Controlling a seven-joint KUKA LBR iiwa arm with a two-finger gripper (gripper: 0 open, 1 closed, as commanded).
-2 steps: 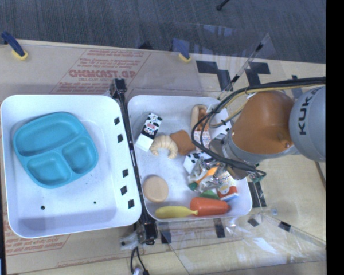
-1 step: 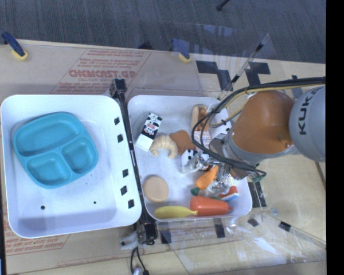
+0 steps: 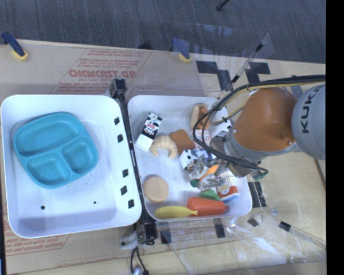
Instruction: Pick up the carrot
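Camera view: looking down on a tan bench (image 3: 160, 67) with dark carpet (image 3: 132, 10) behind it.
Bins: left bin (image 3: 23, 222) has a blue divided plate (image 3: 54, 148); right bin (image 3: 172, 105) is pretty cluttered.
Carrot (image 3: 208, 205): front of right bin, touching a banana (image 3: 175, 212).
Neighbours: croissant (image 3: 164, 145), milk carton (image 3: 149, 130), round cookie (image 3: 155, 188).
Hand (image 3: 213, 171): down in the clutter just behind the carrot, can't tell its state.

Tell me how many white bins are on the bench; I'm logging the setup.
2: the left bin holds the blue tray; the right bin holds the carrot.
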